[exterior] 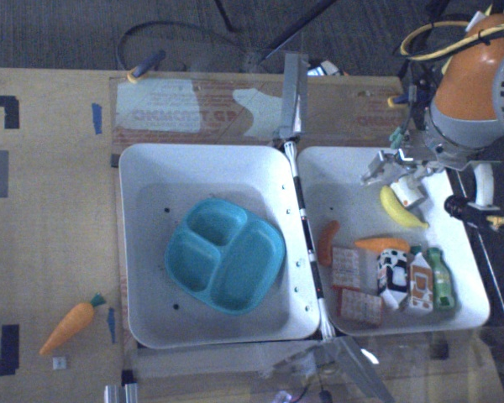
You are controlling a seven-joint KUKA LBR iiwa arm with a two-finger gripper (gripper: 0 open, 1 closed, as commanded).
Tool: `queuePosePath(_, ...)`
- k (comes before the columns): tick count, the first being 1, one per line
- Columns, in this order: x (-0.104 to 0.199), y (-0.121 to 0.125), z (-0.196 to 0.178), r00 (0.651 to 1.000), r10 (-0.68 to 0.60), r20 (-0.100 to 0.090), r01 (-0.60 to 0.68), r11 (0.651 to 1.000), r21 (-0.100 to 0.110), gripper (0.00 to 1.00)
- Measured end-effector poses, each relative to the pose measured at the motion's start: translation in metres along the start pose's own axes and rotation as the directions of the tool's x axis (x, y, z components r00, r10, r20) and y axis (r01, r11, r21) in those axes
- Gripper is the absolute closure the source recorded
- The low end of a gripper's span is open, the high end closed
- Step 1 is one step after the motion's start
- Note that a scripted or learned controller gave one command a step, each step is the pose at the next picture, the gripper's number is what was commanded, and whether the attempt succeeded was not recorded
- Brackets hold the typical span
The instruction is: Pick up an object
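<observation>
Pincer at upper right of frame, over right bin, just above banana, grip state cannot be told.

A teal divided plate sits in the left white bin, and a yellow banana, black-and-white carton and green bottle fill the right bin.
</observation>
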State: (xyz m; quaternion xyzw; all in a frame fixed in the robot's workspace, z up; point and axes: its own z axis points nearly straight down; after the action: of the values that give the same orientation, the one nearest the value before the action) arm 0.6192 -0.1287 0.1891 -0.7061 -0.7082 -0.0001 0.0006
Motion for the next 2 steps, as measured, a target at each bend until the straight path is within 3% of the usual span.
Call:
queuePosePath(1,-0.024,0.014,0.093,1.000,-0.022,0.002,0.022,1.000,-0.004,0.00)
queuePosePath(2,-0.024,0.014,0.083,1.000,-0.021,0.002,0.021,1.000,-0.006,1.00)
